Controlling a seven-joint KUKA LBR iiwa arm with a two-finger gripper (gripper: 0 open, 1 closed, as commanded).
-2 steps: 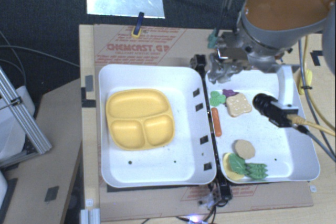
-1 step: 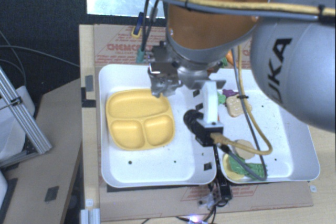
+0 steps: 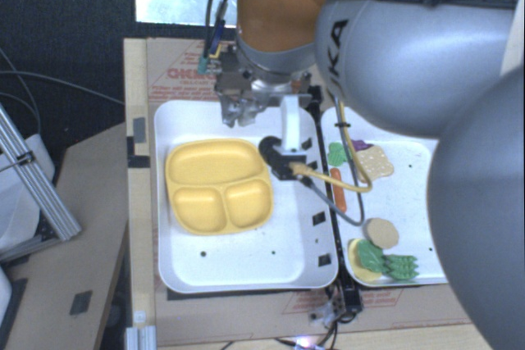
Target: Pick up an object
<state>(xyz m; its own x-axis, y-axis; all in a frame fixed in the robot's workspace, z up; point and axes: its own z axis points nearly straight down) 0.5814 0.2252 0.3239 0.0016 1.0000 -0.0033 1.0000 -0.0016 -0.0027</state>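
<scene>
One yellow divided tray lies flat just below the jaws, long axis running left-right across the left bin, single big compartment toward the jaws; how far they're open, I can't tell.

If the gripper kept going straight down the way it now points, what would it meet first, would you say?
Probably the bare floor of the left bin, just behind the yellow divided tray. The gripper hangs near the bin's back edge; depth is hard to judge, so it might clip the tray's rim.
</scene>
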